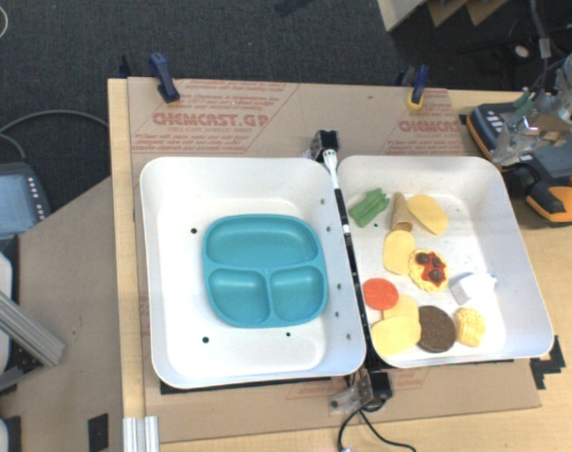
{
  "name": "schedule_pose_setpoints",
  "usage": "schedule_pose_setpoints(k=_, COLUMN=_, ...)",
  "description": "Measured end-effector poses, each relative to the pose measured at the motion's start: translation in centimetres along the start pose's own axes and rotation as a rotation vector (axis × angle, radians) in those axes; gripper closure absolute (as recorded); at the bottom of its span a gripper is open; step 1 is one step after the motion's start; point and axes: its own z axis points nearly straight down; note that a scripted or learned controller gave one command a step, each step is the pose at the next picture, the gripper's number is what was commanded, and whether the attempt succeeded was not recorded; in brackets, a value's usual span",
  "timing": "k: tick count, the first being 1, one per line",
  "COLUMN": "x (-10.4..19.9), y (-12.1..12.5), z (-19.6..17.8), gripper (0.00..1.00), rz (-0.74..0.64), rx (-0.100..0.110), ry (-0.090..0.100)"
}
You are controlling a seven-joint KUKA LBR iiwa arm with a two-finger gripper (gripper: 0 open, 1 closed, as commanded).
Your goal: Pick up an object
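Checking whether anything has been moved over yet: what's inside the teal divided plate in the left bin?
The teal divided plate shows three compartments with only bare teal surface in each. It hides the floor of the left bin beneath it.

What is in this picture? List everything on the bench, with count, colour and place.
bins: 2, white, side by side on the bench
divided plate: 1, teal, in the left bin
toy food pieces: about ten, mostly yellow, in the right bin
green piece: 1, green, right bin, top left
brown disc: 1, dark brown, right bin, bottom
orange disc: 1, orange-red, right bin, left side
clamps: 2, blue, at the board's far edge
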Motion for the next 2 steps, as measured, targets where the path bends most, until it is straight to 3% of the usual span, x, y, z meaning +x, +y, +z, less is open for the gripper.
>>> schedule_pose_setpoints(k=1, x=6.7, y=2.4, z=-11.2, gripper=1.00, rz=-0.002, rx=0.007, ry=0.005)
schedule_pose_setpoints(k=2, x=-0.3, y=-3.4, z=-2.8, gripper=1.00, rz=0.010, rx=0.027, ry=0.008)
